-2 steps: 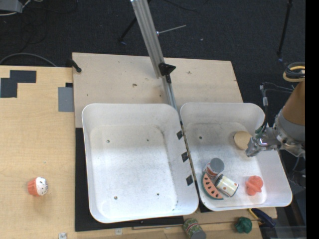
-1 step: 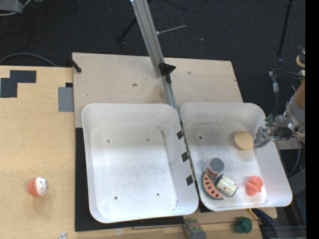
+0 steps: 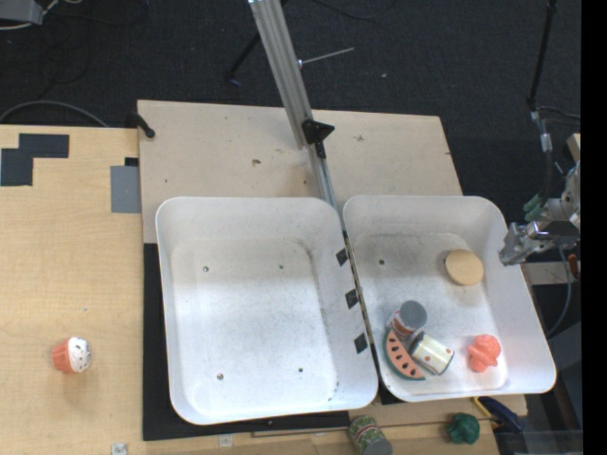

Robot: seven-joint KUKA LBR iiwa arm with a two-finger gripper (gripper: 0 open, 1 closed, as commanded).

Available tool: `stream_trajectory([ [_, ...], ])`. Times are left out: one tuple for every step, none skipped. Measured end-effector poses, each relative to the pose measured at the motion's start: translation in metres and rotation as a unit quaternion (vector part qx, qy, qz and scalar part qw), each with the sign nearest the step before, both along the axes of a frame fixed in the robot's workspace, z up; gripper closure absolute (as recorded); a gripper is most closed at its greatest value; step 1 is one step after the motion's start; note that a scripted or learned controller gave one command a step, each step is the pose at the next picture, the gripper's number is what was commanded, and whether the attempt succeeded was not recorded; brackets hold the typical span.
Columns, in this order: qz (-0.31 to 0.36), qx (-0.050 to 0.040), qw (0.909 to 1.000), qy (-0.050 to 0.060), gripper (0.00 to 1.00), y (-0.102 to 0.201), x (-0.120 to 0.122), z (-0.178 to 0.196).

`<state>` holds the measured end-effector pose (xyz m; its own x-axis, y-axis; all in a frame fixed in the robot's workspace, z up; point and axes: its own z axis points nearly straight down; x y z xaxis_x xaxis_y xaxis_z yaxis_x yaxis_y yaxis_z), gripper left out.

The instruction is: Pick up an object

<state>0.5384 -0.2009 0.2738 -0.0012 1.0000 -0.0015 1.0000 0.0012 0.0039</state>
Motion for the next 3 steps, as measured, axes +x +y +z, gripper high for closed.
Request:
stream_trajectory([
  [0.001,0.0017,1.0000,0.003,1.00,0.048,0.004,0.003],
  [0.002,0.0024,1.0000,0.004,1.00,0.107,0.000,-0.012],
  [0.002,0.0022,1.0000,0.004,1.00,0.167,0.003,-0.011],
])
